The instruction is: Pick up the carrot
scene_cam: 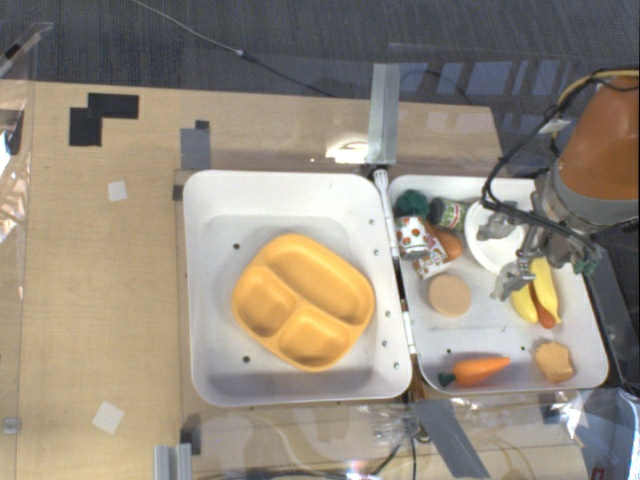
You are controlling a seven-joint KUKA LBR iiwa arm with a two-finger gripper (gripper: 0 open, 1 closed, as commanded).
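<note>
A grey robot arm with an orange band reaches in from the right over the right-hand shallow white bin (pixel 600 363), its two-finger gripper (pixel 512 280) hanging above the middle of the bin with nothing between its fingers; whether they are spread or closed cannot be told from this angle. The target, an orange plastic carrot with a green top (pixel 478 370), lies flat along the bin's near edge, its long axis running roughly parallel to that edge, green end toward the near-left corner and the orange tip pointing right and slightly away. It sits toward the near edge from the gripper and a little to its left, with open white floor around it, so a descent would likely want the fingers set across the carrot's narrow width. Just beside the gripper lies a yellow banana (pixel 528 298); a tan round disc (pixel 449 295) rests near the bin's centre-left, a brown bread-like chunk (pixel 553 361) occupies the near-right corner, and a red-and-white printed carton (pixel 421 245) sits along the left wall. The left-hand white bin (pixel 205 268) holds a yellow divided plate (pixel 303 301). Both bins stand on a pale wooden bench (pixel 90 298), with dark carpet beyond its far edge.
</note>
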